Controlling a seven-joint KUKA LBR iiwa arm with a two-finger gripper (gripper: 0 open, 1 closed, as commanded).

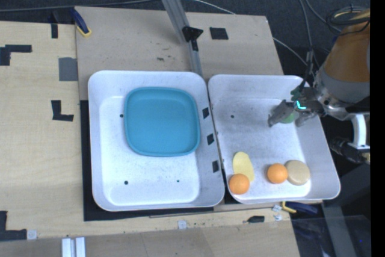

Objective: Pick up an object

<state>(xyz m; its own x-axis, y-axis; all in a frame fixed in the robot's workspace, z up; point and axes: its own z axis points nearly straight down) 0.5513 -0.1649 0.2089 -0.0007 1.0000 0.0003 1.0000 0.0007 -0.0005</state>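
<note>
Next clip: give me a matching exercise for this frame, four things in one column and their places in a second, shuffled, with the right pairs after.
Things:
1. blue plate
2. beige round object
3. pale yellow object
4. gripper

Places:
A. above the right bin's far right part, apart from the objects
B. middle of the left bin
C. right bin's near edge, right next to the left-hand orange ball
D. right bin's near right corner, beside the right-hand orange ball

Pairs: 1-B, 2-D, 3-C, 4-A
</note>
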